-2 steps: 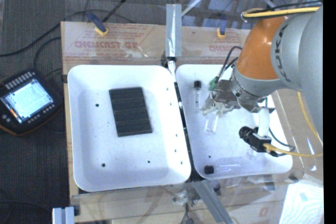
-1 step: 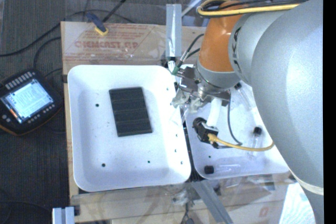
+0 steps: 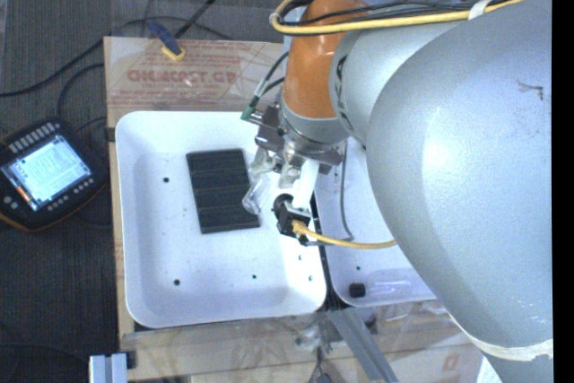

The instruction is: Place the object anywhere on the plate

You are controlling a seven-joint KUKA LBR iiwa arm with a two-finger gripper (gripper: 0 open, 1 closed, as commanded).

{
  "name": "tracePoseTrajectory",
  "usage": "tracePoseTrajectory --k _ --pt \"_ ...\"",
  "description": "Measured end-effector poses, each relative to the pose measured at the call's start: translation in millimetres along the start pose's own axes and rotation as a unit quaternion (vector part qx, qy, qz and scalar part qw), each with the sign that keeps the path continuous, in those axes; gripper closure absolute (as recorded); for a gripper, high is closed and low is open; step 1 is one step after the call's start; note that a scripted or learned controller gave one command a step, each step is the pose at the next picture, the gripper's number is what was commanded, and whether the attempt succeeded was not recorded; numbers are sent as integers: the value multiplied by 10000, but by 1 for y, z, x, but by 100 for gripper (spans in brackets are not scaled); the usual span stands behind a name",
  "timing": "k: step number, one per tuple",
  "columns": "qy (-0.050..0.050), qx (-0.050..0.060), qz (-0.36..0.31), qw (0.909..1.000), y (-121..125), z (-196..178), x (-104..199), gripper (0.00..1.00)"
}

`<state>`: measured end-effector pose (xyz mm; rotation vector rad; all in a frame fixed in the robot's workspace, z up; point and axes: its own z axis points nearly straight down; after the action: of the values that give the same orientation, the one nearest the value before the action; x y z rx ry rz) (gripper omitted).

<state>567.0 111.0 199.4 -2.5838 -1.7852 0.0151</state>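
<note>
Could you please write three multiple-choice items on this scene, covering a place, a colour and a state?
1. Where does the dark ribbed plate lie?
A. in the left bin
B. on the floor
C. on the handheld screen

2. What colour is the band above the wrist?
A. green
B. orange
C. blue

3. How does the plate lie?
A. propped on the bin's rim
B. standing on edge
C. flat on the bin's floor

Answers: 1 A, the left bin surrounds it; 2 B, orange shows above the gripper; 3 C, its whole face shows.
</note>
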Motion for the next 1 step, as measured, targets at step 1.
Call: tracePoseTrajectory --k 1 --pt "-6 -14 -1358 9907 0 11 99 100"
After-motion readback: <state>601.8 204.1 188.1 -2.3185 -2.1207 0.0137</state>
